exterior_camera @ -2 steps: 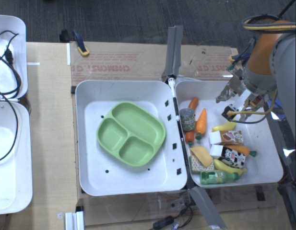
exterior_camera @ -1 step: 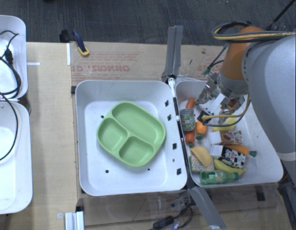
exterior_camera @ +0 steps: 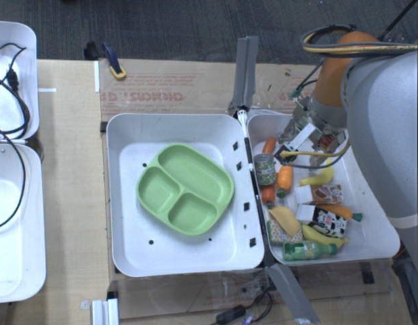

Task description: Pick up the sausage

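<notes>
A short reddish sausage (exterior_camera: 267, 194) lies in the right bin (exterior_camera: 371, 249) close to its left wall, just below a small grey-green can (exterior_camera: 264, 168). A similar orange-red piece (exterior_camera: 269, 145) lies above the can, and I cannot tell for certain which of the two is the sausage. My gripper (exterior_camera: 305, 133) hangs over the upper part of the right bin, up and to the right of the can and apart from the sausage. The wrist and its fittings hide the gripper's tip.
The right bin also holds an orange carrot (exterior_camera: 284, 178), two bananas (exterior_camera: 318, 178), a cheese wedge (exterior_camera: 284, 218), a cow-print carton (exterior_camera: 328, 221) and a green bottle (exterior_camera: 309, 250). A green divided plate (exterior_camera: 185, 189) lies in the left bin (exterior_camera: 120, 202).
</notes>
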`<state>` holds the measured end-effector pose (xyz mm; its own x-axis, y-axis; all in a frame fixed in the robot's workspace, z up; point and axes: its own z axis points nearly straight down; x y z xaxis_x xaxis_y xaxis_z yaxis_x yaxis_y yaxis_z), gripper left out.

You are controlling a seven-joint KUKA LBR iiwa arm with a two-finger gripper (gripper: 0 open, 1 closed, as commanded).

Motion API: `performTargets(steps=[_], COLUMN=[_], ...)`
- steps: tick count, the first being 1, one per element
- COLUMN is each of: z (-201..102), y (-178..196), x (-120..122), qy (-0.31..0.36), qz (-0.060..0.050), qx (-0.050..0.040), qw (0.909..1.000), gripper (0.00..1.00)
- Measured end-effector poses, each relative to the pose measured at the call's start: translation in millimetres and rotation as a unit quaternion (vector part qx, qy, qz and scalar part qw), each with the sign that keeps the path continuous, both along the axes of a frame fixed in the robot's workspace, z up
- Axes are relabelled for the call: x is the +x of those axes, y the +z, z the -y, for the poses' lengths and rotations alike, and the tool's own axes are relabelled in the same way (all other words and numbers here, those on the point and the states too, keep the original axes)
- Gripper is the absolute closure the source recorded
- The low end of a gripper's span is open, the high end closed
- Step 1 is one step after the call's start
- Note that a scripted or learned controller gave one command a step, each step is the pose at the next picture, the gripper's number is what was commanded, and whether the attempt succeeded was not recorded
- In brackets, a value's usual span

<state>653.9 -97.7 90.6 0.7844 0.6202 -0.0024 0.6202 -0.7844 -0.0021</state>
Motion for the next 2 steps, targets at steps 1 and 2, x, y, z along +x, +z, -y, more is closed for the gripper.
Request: performTargets(steps=[1,2], z=[0.5,0.4], y=[8.1,7.9], x=[-0.4,-0.5], qy=[0.001,0.001], qz=[-0.002,-0.002], qx=[-0.0005,-0.0006], qw=[1.0000,1.0000], gripper=[1.00,0.00])
